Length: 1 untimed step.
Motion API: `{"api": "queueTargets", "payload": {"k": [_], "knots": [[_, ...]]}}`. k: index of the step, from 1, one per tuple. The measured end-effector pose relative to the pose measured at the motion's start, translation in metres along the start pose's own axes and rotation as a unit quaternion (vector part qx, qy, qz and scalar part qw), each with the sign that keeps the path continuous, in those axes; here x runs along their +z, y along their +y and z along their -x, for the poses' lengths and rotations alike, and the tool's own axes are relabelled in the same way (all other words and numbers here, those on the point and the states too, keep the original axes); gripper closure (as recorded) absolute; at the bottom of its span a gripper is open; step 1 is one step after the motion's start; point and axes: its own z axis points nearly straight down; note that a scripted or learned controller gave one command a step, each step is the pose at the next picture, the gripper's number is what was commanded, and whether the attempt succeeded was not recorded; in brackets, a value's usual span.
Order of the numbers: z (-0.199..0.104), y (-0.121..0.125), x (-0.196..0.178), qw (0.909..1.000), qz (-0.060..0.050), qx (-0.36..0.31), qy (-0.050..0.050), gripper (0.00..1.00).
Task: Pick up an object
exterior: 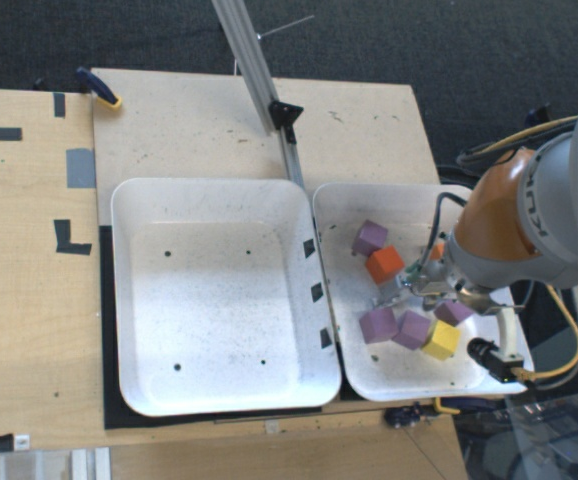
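The right bin (341, 218) holds several small blocks. A purple block (371, 237) and an orange block (385, 263) lie near its middle. Two purple blocks (377, 324) (412, 330) sit side by side toward the front, with a yellow block (442, 341) and another purple block (453, 313) to their right. My gripper (413, 284) is low in this bin, just right of the orange block and above the front purple pair. The arm's orange band (494, 218) hides the bin's right side.
The left bin (129, 268) stands beside the right one, sharing a raised rim. A slanted metal rail (254, 58) runs down to the bins' junction. Cables and a yellow connector (504, 368) hang by the right bin's front right corner.
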Motion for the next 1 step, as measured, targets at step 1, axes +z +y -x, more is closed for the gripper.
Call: {"api": "queueTargets", "payload": {"k": [1], "knots": [[-0.0008, 0.0000, -0.0102, 1.0000, 0.000, 0.000, 0.001, 1.00]]}}
